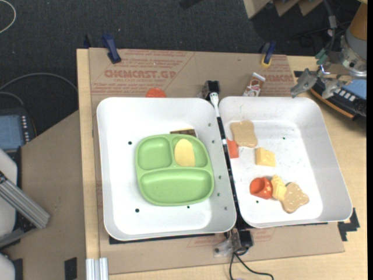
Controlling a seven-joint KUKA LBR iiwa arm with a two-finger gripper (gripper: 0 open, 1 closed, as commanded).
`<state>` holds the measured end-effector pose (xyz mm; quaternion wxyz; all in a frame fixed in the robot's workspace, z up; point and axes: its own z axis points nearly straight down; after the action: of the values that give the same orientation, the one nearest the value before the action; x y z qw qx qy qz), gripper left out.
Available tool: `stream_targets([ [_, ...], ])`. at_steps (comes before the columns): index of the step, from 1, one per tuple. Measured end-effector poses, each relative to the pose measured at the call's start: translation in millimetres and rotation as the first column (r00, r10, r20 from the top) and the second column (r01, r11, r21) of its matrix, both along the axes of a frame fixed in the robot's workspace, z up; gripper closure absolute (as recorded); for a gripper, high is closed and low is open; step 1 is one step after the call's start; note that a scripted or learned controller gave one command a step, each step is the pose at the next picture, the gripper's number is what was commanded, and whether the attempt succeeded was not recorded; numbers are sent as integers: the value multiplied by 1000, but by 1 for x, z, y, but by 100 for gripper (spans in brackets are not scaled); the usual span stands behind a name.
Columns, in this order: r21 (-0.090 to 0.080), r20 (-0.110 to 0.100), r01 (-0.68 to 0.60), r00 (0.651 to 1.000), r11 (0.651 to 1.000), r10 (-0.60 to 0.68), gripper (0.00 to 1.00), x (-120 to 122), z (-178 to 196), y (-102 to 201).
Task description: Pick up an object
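Note:
The right bin (326, 139) holds several small food-like items. A tan bread slice (243, 134) lies at its upper left, with a small orange piece (233, 149) beside it by the bin wall. A yellow cheese block (265, 157) sits mid-bin. Near the front lie a red piece (261, 187), a yellow piece (278, 186) and a tan cookie shape (294, 197), close together. My gripper (309, 80) hovers beyond the right bin's far rim, away from all of them, with nothing seen in it.
The left bin (113, 156) carries a green divided plate (173, 169) with a yellow oval item (185, 153) in its upper right compartment. A brown piece (182, 132) peeks out behind the plate. A small carton (253, 85) and clamps lie on the cardboard behind the bins.

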<state>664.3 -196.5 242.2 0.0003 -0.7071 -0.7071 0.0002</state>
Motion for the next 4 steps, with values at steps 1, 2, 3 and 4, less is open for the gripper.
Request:
stream_targets([
  [1,6,-13,3,1000,1000,-3,0,-144,-30,45],
  [2,4,-7,-5,1000,1000,5,0,-133,-91,105],
  [3,2,-8,3,1000,1000,-3,0,-175,-160,92],
  [4,0,1,0,1000,1000,0,0,-168,-158,98],
])
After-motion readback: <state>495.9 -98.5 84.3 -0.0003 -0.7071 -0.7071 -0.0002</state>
